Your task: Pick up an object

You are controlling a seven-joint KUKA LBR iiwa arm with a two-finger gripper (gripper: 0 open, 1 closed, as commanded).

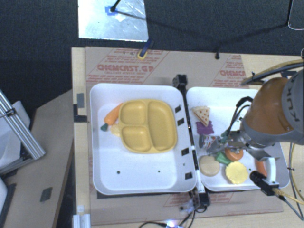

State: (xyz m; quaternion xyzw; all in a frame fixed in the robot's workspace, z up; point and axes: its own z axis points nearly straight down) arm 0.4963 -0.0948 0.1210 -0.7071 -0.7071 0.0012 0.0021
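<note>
On the worktop (pixel 118 61), two shallow white plastic bins sit side by side. The left bin (pixel 102 175) carries a yellow three-compartment plastic tray (pixel 145 126), with an orange toy carrot (pixel 112 114) lying against the tray's left edge, its green tip pointing toward the bin's left wall. The right bin (pixel 218 95) carries the loose toy items: a tan wedge-shaped slice with dots (pixel 202 113) near the upper left, a purple crumpled piece (pixel 205 128) just below it, a beige round disc (pixel 209 166) near the front, and a yellow rounded lump (pixel 236 173) just beside that disc to its right. The grey arm with the orange band (pixel 270 110) reaches in from the right over this bin. Its pincer (pixel 223 145) is down among the items, above the disc and the lump, next to a small orange-red object (pixel 233 153). Whether the pincer is wide, narrow or closed on anything cannot be told from here.
</note>
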